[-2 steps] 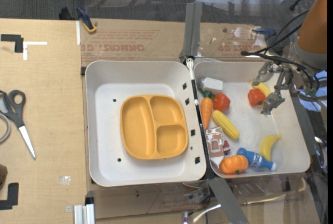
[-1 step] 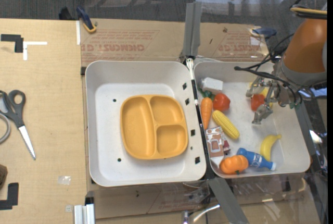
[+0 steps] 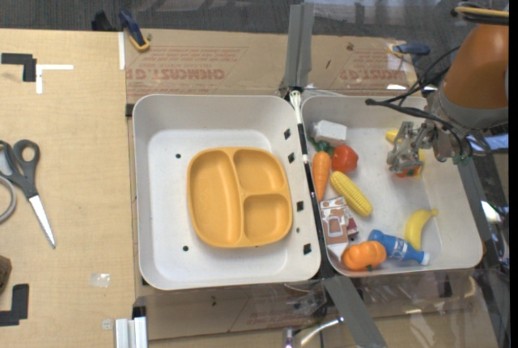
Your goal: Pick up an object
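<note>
Cardboard sheets are lying across the table [image 3: 65, 176] beneath two white bins, and scissors [image 3: 28, 184] are resting off to the left. On my feed the left bin [image 3: 154, 201] is carrying a yellow divided plate [image 3: 239, 197]. The right bin [image 3: 453, 249] is holding the toys: a carrot [image 3: 321, 174] leaning by a red pepper [image 3: 345, 158], a corn cob [image 3: 351, 193], a small white block [image 3: 330, 130], a printed carton [image 3: 334, 219], an orange fruit [image 3: 363, 256], a blue bottle [image 3: 399, 248] and a banana [image 3: 418, 227]. I am watching the gripper [image 3: 405, 150] hanging over the bin's upper right part, with a small orange-and-green scrap showing at its tips. I cannot tell whether it is gripping anything or how wide it is standing.
</note>
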Action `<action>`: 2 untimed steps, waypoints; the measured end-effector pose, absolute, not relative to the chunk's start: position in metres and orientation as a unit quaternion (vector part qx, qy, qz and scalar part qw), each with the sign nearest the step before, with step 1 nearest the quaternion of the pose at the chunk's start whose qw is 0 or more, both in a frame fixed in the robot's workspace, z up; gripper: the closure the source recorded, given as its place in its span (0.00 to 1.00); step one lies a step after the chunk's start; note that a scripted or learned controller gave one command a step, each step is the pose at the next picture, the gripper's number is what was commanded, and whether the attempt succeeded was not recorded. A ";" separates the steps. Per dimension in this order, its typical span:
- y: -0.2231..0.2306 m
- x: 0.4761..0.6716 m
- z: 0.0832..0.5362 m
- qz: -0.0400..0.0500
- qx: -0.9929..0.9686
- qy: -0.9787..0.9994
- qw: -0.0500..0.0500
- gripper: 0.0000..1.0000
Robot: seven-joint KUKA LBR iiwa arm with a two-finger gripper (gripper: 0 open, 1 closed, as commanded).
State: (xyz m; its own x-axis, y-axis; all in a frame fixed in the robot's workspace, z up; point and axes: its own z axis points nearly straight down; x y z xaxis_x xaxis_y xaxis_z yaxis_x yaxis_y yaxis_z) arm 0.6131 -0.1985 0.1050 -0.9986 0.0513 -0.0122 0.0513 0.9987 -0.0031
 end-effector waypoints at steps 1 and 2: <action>-0.145 0.640 0.093 0.000 0.132 0.991 0.003 1.00; -0.223 0.584 0.160 -0.001 -0.064 0.998 0.003 1.00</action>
